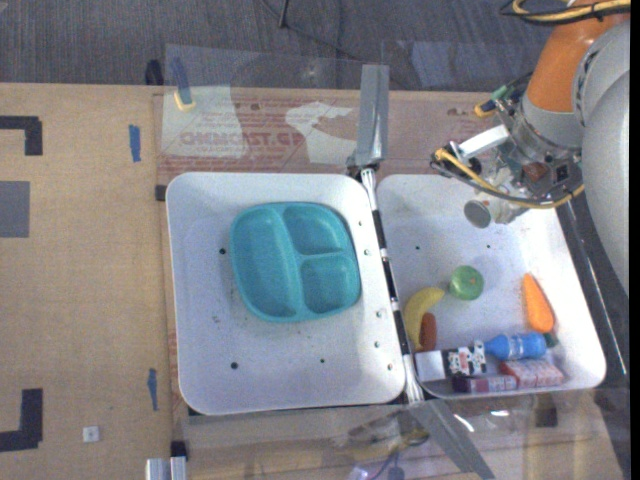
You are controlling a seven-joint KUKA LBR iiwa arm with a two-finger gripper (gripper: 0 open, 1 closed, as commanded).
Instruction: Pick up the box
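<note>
The box (528, 374) is a long flat pack with pink, red and dark print. It lies along the front wall of the right bin (580, 268). My gripper (503, 196) hangs over the far right corner of that bin, well away from the box and higher up in the view. It hangs below the grey wrist with the orange band. Nothing shows between the box and the gripper except the other items in the bin.
In the right bin lie a blue bottle (515, 347) touching the box's far side, an orange carrot (538, 303), a green ball-like fruit (465, 282), a yellow banana (420, 308) and a small red piece (428, 330). A teal divided plate (296, 261) sits in the left bin (200, 348).
</note>
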